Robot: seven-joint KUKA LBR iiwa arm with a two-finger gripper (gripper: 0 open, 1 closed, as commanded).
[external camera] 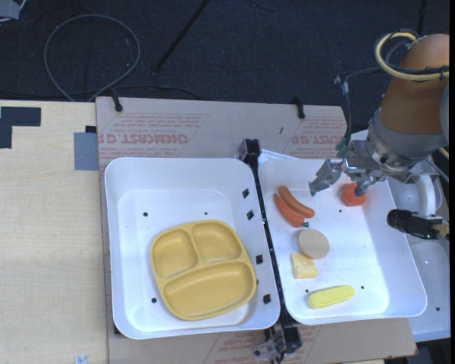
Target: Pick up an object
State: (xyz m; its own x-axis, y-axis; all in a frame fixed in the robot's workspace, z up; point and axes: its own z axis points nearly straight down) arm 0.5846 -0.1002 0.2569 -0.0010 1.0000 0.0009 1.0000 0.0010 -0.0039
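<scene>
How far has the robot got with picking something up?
Nothing looks picked up so far. The hot dog, round cookie, cheese wedge and corn all lie in the right bin. The gripper hovers above that bin's far end, beside the red tomato. Still left: grabbing one item and lifting it out.

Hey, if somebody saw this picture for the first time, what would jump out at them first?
Probably the yellow divided plate, lying alone in the left bin. Next, the toy food scattered in the right bin: two sausages, a round tan piece, a cheese wedge and a corn cob. At the right, the arm's gripper hangs over the bin's far end, beside a small red object.
</scene>
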